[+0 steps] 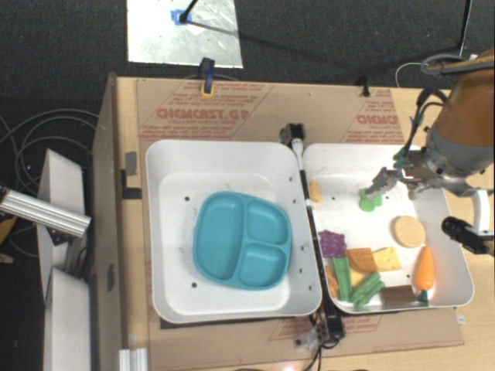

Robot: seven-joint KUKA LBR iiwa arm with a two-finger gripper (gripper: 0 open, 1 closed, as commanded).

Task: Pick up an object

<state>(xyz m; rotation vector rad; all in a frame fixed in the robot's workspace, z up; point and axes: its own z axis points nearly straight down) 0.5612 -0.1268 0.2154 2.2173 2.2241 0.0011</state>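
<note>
The right bin holds several toy foods. A small green piece lies near its middle, a round tan biscuit to the right of it, and an orange carrot by the right wall. Purple grapes, an orange cracker, a yellow slice, green beans and a brown bar crowd the front. My gripper hangs over the bin's upper right, open, with nothing between its fingers. Its left finger reaches down close to the green piece.
The left bin holds a blue divided plate. A small tan piece lies against the right bin's left wall. A clamp sits where the two bins meet at the back. The arm's body covers the right bin's far right corner.
</note>
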